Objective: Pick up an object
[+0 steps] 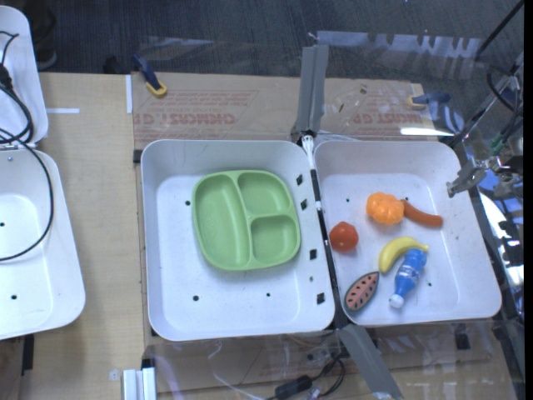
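Looking down on the counter (92, 140) and finding two bins side by side. Keeping the green divided plate (246, 219) alone in the middle of the left bin (150, 223), flat and right way up, probably as a place for setting things down rather than as something to lift.

Gathering every small candidate in the right bin (466, 298), loosely scattered, most likely so that a reach from the right edge can meet any of them:
- Placing the orange toy fruit (384, 208) near the centre, touching the reddish carrot-like piece (423, 216) lying towards the right edge.
- Setting the red tomato (344, 237) close to the left wall, apart from the others.
- Resting the yellow banana (400, 252) against the top of the blue bottle (406, 277), both lying flat towards the near edge.
- Tucking the watermelon slice (361, 291) into the near left corner, just beside the bottle's cap.

Judging the tomato the easiest pick, being round and standing free; expecting the banana and bottle to disturb each other if either is taken.

Turning to the arm: reaching in at the right bin's far right corner, with the gripper (465, 180) hanging over the right rim, well apart from every object and holding nothing visible. Being unable to tell whether opened or closed, since only thin metal parts amid clutter are showing there. Judging the pick as not yet begun, with a move inward and down needed first.
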`<state>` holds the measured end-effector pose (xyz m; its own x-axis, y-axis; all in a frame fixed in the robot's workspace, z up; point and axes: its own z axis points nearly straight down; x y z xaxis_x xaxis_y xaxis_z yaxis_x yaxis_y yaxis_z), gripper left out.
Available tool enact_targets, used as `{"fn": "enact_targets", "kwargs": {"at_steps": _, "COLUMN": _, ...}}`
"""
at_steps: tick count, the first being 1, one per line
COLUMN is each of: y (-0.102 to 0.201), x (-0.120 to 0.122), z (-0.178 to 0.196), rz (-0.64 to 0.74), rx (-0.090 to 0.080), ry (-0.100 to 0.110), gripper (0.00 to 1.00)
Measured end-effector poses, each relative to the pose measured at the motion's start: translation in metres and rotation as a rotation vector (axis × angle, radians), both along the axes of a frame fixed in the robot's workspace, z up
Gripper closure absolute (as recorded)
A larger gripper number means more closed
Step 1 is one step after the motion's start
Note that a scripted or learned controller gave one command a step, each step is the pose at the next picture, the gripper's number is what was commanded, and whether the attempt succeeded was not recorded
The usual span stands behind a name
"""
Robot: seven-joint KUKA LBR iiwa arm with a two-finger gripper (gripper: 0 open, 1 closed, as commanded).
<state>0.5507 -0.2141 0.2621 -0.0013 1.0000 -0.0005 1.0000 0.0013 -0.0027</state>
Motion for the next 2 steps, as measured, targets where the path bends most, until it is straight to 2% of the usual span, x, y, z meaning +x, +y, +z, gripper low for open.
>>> {"fn": "enact_targets", "kwargs": {"at_steps": 1, "y": 0.048, "x": -0.026, "z": -0.171, "rz": 0.062, "rx": 0.001, "ry": -0.002, "gripper": 0.0}}
{"fn": "enact_targets", "kwargs": {"at_steps": 2, "y": 0.048, "x": -0.074, "z": -0.171, "rz": 0.137, "rx": 0.002, "ry": 0.0, "gripper": 0.0}}
